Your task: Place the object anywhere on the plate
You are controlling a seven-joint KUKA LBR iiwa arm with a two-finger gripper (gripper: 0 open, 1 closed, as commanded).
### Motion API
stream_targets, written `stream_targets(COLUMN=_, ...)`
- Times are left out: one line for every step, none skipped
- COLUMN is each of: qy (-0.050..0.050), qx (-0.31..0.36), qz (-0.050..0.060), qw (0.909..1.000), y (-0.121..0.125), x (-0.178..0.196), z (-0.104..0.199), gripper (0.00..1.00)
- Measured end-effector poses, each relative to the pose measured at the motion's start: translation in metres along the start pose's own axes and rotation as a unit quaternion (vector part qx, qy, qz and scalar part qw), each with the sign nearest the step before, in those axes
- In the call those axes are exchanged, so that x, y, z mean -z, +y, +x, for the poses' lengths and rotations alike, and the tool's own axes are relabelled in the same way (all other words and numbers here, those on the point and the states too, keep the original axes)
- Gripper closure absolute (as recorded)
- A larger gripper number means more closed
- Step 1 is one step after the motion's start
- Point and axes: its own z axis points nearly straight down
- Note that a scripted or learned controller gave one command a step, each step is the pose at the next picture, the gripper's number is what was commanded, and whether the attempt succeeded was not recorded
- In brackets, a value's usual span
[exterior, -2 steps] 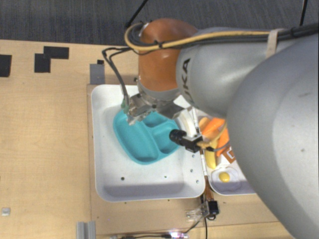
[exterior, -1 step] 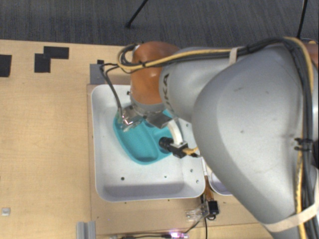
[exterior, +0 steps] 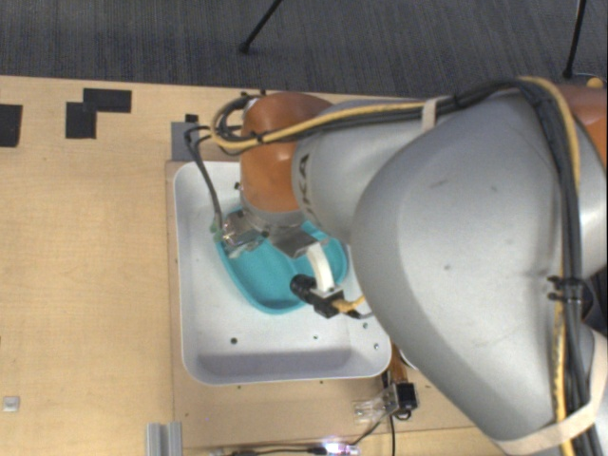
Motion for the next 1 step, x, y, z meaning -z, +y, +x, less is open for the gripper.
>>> stream_targets(qy=0.001, qx=-0.048, qz=0.002, qw=0.9988, y=0.0698, x=0.0952, z=-0.0234, gripper=1.0)
